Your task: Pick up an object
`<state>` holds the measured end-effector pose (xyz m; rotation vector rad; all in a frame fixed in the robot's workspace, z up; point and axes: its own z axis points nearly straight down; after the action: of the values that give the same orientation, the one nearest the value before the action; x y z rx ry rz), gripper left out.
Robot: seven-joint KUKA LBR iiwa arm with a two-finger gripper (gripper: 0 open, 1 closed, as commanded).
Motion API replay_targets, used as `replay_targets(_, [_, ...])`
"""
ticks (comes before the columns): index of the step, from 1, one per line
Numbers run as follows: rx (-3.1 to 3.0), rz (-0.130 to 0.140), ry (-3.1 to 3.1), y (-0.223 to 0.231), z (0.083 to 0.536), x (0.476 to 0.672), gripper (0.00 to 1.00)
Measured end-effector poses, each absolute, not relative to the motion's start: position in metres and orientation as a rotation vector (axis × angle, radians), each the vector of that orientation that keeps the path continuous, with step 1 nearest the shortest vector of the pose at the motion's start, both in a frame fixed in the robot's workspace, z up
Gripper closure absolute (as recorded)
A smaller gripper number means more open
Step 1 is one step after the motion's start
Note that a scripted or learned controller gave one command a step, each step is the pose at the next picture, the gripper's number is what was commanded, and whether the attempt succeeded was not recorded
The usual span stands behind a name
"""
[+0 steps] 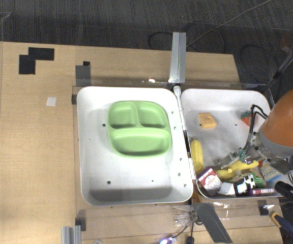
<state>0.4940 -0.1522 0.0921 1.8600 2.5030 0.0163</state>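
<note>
End effector (244, 156) down in the right bin (223, 96), over a heap of small items (233, 177) at its near side — grip state cannot be told; a tan piece (207, 120) lies apart behind, and a green tray (139, 127) sits in the left bin (93, 151).

From my remote seat I see the wooden bench (29, 156) carrying two shallow white bins side by side: the left bin (93, 151) at about nine o'clock of the right bin (223, 98). A metal post (177, 57) stands at twelve o'clock between them.
</note>
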Motion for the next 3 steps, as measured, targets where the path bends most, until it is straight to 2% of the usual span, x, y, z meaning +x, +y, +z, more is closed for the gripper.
replay_targets(1, [1.861,0.022,2.511,-0.15,0.101,0.495,1.0])
replay_targets(2, [1.86,0.022,2.511,-0.15,0.102,0.495,0.0])
replay_targets(3, [1.741,0.008,2.594,-0.102,0.092,0.539,0.0])
